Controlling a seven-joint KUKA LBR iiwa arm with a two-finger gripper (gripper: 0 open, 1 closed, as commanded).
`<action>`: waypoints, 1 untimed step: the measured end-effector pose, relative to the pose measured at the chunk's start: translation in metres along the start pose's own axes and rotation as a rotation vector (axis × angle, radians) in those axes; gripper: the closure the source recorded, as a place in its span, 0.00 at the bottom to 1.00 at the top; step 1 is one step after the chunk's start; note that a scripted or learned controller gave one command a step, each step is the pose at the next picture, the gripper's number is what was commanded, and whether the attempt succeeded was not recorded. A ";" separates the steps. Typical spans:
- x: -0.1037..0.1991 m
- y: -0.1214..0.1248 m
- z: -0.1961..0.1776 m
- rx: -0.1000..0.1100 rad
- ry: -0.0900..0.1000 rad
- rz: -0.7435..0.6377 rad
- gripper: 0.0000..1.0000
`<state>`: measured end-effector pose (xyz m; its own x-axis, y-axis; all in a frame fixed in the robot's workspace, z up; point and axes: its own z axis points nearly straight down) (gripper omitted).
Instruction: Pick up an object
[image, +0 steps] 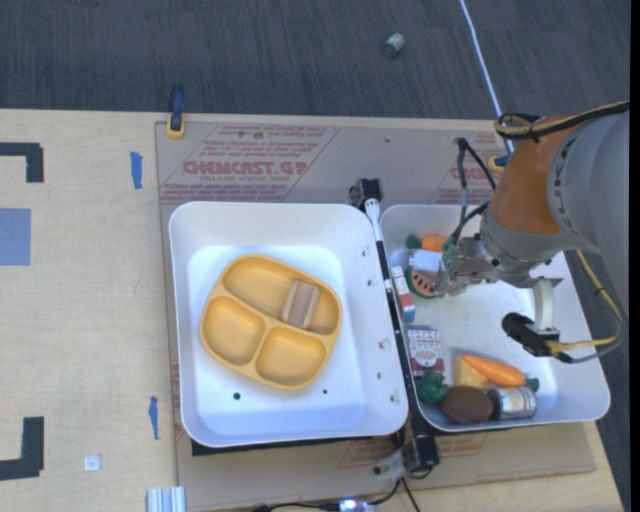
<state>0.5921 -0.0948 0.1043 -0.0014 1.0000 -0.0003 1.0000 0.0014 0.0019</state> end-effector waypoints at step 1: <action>-0.059 -0.048 0.017 0.000 -0.002 0.002 1.00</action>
